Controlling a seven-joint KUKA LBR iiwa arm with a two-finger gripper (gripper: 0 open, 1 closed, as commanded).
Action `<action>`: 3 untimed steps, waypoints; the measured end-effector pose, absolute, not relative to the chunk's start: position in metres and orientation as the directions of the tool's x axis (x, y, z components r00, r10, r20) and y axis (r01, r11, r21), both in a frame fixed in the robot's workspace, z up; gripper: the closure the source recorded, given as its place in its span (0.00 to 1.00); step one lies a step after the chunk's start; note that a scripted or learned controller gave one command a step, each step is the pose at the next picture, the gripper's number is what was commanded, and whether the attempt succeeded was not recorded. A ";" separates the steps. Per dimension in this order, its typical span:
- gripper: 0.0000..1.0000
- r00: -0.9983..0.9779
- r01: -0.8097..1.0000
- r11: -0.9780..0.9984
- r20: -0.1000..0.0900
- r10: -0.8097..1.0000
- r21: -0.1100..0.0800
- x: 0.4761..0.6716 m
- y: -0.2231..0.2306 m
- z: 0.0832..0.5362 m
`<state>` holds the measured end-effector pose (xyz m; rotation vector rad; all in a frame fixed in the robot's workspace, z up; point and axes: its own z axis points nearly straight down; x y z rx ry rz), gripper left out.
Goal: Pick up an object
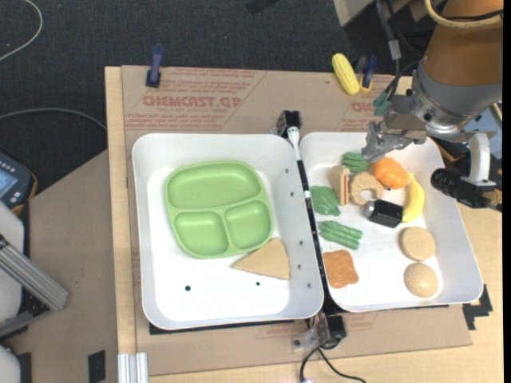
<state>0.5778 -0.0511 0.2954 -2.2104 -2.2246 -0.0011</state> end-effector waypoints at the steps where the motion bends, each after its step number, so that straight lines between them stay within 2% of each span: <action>1: 1.00 -0.008 1.000 0.008 0.001 1.000 0.007 0.639 0.020 0.309; 2: 1.00 -0.004 1.000 0.004 0.003 1.000 -0.005 0.535 0.044 0.345; 3: 1.00 -0.006 1.000 0.006 0.001 1.000 -0.010 0.532 0.103 0.276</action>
